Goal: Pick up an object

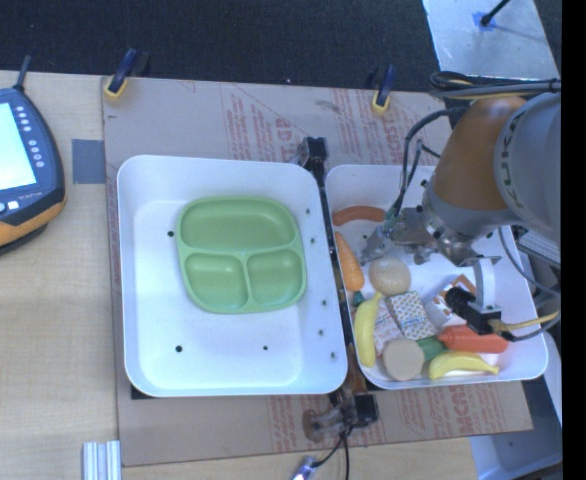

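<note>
The right bin (529, 366) holds a heap of toy food: an orange carrot (349, 262), a yellow banana (365, 330), a beige round piece (390, 274), a patterned white packet (409, 315), a tan disc (404, 359), a second banana (462, 366), a red-orange piece (473, 340) and a curved sausage (358, 214). My gripper (410, 244) hangs low over the back of this heap, just above the beige round piece. The wrist and its orange band cover the fingers.
The left bin (143, 268) carries a green divided plate (241, 253). A teach pendant (11, 168) lies on the bench at far left. Clamps (121, 76) hold the board at the back edge. Cables run along the right bin's right side (518, 320).
</note>
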